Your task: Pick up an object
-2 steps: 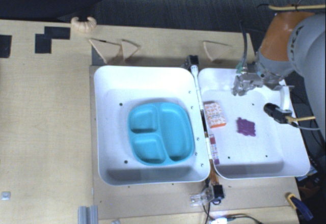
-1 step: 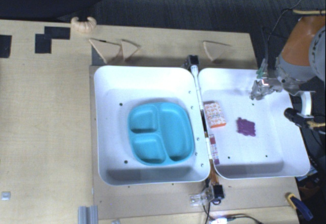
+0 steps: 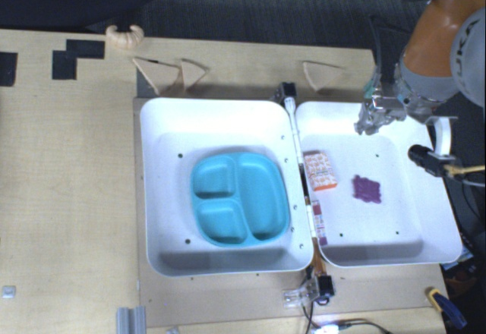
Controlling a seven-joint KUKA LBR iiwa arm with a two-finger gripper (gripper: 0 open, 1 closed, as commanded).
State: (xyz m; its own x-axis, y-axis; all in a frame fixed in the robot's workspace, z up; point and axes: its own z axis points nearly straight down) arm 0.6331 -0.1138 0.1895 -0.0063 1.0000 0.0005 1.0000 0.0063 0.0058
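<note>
Reaching in from the right, the arm (image 3: pixel 444 44) is seen above the far edge of the right bin (image 3: pixel 380 253), with the gripper (image 3: pixel 372 118) hung over its far left part. Whether the fingers are wide or narrow cannot be told. On that bin's floor, 2 things are laid apart: a small orange-and-white packet (image 3: pixel 320 171) near the left wall and a purple object (image 3: pixel 367 189) near the middle. A blue 3-part tray (image 3: pixel 239 198) is held in the left bin (image 3: pixel 163 173) on the table (image 3: pixel 68 196).

Glossy blue plastic tray (image 3: pixel 240 198), matt wooden bench (image 3: pixel 68 196)
</note>
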